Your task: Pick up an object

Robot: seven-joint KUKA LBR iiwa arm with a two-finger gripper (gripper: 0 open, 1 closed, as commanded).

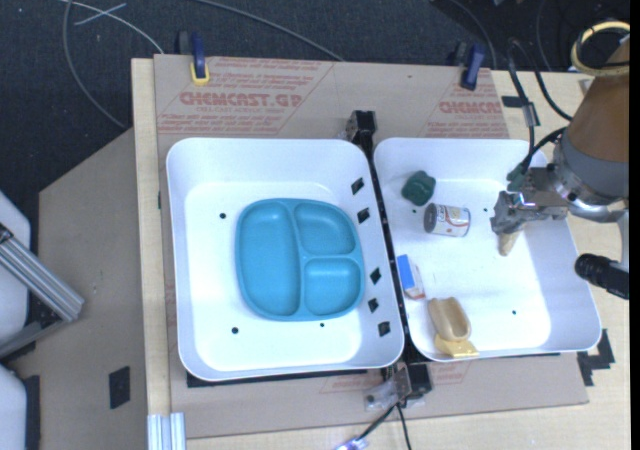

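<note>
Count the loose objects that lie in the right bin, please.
4. A green object lies near the back left, a small can lies beside the gripper, a blue and white packet lies by the left wall, and a yellow object lies at the front.

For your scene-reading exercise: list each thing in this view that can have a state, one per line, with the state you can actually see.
Blue divided plate: flat, right way up, in the left bin.
Can: lying on its side, right bin.
Green object: resting near the can, apart from it.
Yellow object: lying at the right bin's front edge.
Small blue and white item: lying by the divider.
Gripper: over the right bin, right of the can, nothing visibly held.
</note>
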